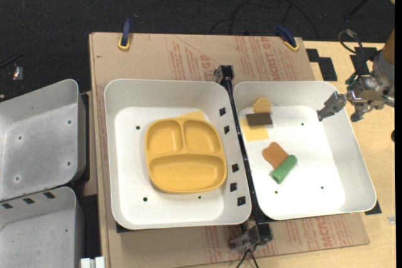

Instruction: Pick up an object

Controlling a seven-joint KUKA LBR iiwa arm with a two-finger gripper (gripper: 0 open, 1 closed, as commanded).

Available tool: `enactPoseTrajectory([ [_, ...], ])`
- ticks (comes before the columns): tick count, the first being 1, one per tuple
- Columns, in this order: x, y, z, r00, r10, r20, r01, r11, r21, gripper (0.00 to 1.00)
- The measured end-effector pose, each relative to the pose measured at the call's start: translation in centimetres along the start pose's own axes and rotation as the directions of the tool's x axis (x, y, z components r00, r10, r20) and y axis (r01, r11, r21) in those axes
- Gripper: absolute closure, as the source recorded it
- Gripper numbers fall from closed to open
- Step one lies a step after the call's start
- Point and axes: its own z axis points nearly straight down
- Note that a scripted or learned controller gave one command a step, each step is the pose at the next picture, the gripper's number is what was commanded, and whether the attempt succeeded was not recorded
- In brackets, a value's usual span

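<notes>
Item 1 — gripper: I logged it at the right rim of the right bin, reaching in from the right, with one dark finger angled down toward the bin's upper right corner. The fingers stood apart with nothing between them, so I recorded it as open and carrying nothing.

Item 2 — contents of the right bin, all lying loose on its floor, well apart from the gripper:
- a green cylinder, tilted, touching the orange-brown piece
- an orange-brown piece, just above the cylinder
- a dark brown block, lying over a pale yellow flat slab
- a small yellow-tan piece, at the block's upper edge

Item 3 — left bin: it held a yellow divided tray, lying flat near the centre.

Item 4 — tabletop: a cardboard sheet under both bins, clamped at the far edge.

Status, as I judged it: no pick had been made. Nothing was lifted; every candidate sat on a bin floor. Left to do: choose an object, move over it, descend, close and lift.
</notes>
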Motion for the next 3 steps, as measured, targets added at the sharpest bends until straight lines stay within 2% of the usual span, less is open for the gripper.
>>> enactPoseTrajectory([
  [1,0.1,0.3,-0.7,1.000,-0.004,0.003,0.004,1.000,-0.012,0.00],
  [3,0.3,1.8,8.6,1.000,-0.006,0.002,0.006,1.000,-0.010,0.00],
])
